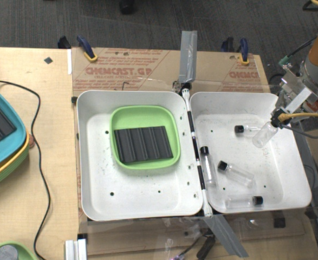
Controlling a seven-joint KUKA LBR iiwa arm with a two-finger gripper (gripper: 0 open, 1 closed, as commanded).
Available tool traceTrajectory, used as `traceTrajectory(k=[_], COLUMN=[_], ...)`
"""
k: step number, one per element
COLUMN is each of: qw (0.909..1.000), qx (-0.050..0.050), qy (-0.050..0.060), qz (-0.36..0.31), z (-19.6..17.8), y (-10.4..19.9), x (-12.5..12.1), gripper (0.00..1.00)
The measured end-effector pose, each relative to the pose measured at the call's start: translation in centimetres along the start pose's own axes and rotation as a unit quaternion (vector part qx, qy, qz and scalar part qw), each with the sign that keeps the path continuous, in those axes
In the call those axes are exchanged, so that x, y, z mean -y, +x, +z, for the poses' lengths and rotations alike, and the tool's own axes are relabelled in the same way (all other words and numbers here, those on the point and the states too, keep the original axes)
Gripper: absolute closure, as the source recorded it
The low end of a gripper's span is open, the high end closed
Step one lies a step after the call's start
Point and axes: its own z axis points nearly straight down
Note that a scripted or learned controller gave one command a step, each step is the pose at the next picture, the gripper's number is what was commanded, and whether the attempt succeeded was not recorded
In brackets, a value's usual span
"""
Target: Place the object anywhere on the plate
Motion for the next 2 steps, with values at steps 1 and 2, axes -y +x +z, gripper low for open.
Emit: traceTrajectory(k=[1,2], qw=[0.9979,0.9832], qx=[0.0,0.0], qy=[0.001,0.001], qz=[0.065,0.182], z=[0.4,-0.8], y=[-2.9,-5.2], x=[-2.8,-6.5], gripper=[0.0,0.0])
